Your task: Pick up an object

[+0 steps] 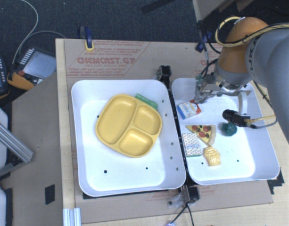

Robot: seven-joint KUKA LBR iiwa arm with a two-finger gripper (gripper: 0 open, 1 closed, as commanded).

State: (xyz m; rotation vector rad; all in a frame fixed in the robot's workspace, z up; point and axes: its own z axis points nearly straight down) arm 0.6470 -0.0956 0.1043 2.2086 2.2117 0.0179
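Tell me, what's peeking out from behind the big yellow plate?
A green thing pokes out past the far rim of the yellow divided plate in the left bin. The plate covers the rest, so I cannot tell what it is.

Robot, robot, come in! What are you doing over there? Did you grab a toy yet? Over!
Gripper low in right bin, over small carton. Nothing seen held. Pizza slice and teal ball close by.

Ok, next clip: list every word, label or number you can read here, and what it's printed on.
"CHEMCAST GP": red print on the brown board under the bins; the last letters are uncertain, and the smaller red lines around it are too blurred to read.
Small carton in the right bin: print too small to read.
Patterned packet beside the pizza slice: unreadable.
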